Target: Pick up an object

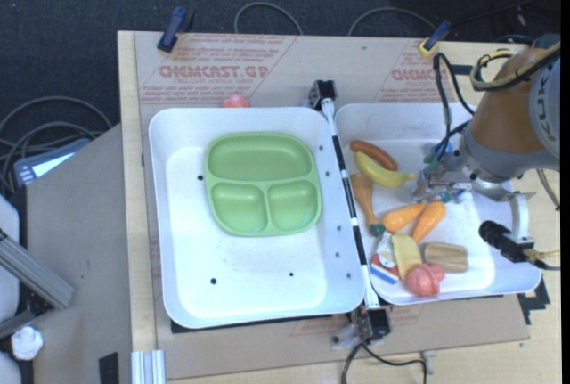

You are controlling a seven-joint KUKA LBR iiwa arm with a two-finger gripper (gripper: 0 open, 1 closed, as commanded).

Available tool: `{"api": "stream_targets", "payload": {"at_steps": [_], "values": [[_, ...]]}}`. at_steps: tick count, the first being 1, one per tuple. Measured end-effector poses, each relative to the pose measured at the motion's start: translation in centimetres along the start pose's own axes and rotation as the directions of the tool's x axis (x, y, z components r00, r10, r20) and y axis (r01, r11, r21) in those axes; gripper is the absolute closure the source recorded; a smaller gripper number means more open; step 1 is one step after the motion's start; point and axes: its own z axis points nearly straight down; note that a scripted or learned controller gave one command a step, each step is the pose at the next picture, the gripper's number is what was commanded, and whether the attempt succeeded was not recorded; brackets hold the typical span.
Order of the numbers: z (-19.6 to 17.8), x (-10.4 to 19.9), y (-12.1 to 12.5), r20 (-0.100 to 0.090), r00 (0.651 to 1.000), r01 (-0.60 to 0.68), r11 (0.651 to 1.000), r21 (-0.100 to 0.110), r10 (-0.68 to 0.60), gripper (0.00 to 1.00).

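While the grey two-finger gripper hangs low in the right shallow white bin, just above two small orange carrot-shaped toys, whether it grips anything cannot be told.

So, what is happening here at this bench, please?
A grey robot arm reaches in from the right, its end effector low over the right bin, which holds toy food. It is just above two orange carrots, beside a yellow banana. Nothing appears lifted yet. The left bin holds a green divided plate.
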Motion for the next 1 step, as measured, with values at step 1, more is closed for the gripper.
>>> {"api": "stream_targets", "payload": {"at_steps": [1], "values": [[0.01, 0.00, -0.01, 0.000, 1.000, 0.000, 1.000, 0.000, 0.000, 0.00]]}}
